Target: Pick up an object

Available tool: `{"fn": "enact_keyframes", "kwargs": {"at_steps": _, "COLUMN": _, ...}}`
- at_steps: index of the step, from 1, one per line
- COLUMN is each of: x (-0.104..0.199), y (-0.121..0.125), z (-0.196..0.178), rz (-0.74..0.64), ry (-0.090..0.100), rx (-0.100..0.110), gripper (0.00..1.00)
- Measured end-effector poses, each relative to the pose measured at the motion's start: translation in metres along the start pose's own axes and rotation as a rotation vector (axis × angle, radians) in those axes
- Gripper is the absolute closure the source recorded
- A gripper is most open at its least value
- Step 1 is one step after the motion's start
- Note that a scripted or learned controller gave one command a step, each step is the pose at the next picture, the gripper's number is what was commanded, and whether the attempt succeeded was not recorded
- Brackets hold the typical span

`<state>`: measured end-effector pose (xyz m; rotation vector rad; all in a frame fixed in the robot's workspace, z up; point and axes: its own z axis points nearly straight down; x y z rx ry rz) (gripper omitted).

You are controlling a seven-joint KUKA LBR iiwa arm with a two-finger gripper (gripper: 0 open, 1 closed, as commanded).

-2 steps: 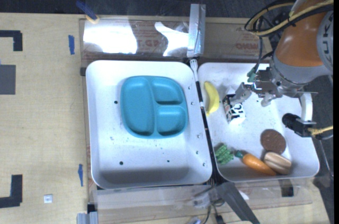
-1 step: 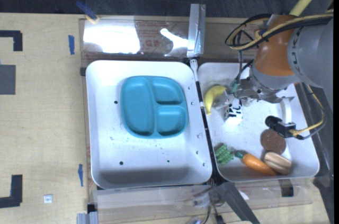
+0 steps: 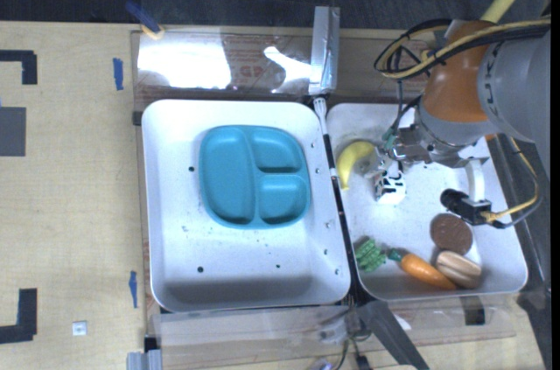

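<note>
My gripper [image 3: 390, 178] hangs low over the upper left part of the right bin [image 3: 507, 272], under the grey arm with its orange band [image 3: 455, 93]. A yellow banana-like fruit [image 3: 353, 160] lies just left of it, close by or touching. A small black-and-white thing [image 3: 393, 187] sits right at the gripper's tip; I cannot tell whether it is held. An orange carrot with a green top [image 3: 411, 266], a brown round disc [image 3: 451, 232] and a tan bread-like piece [image 3: 460, 266] lie along the bin's near side.
The left bin [image 3: 166, 211] holds a blue divided plate [image 3: 255, 175]. A black cable end [image 3: 464, 204] hangs over the right bin beside the disc. A metal divider post [image 3: 324, 53] stands behind the gap between the bins.
</note>
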<state>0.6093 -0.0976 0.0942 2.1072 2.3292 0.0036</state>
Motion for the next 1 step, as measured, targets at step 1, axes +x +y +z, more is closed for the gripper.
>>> {"fn": "enact_keyframes", "kwargs": {"at_steps": 1, "x": 0.0460, "y": 0.0200, "z": -0.0903, "rz": 0.077, "ry": 0.000, "rx": 0.001, "gripper": 1.00}}
